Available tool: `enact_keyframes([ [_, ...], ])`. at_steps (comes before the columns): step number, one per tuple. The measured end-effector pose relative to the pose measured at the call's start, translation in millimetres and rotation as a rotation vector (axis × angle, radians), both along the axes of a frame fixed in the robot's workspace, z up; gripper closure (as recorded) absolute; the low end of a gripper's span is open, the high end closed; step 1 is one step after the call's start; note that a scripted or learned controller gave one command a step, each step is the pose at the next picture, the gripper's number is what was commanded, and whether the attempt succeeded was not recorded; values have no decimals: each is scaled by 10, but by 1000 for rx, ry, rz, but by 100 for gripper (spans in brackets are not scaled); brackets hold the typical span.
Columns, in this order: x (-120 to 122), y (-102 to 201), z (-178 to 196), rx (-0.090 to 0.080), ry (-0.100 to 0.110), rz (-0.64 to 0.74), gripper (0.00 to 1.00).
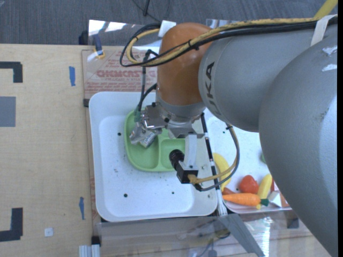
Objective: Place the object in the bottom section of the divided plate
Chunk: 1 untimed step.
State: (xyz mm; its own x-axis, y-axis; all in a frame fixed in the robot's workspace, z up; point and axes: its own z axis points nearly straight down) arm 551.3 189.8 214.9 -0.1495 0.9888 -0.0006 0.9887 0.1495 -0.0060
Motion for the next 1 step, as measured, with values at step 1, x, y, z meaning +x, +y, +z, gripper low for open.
enact_keyframes([
  [1,-336,238,-648,-3,2,-492,0],
])
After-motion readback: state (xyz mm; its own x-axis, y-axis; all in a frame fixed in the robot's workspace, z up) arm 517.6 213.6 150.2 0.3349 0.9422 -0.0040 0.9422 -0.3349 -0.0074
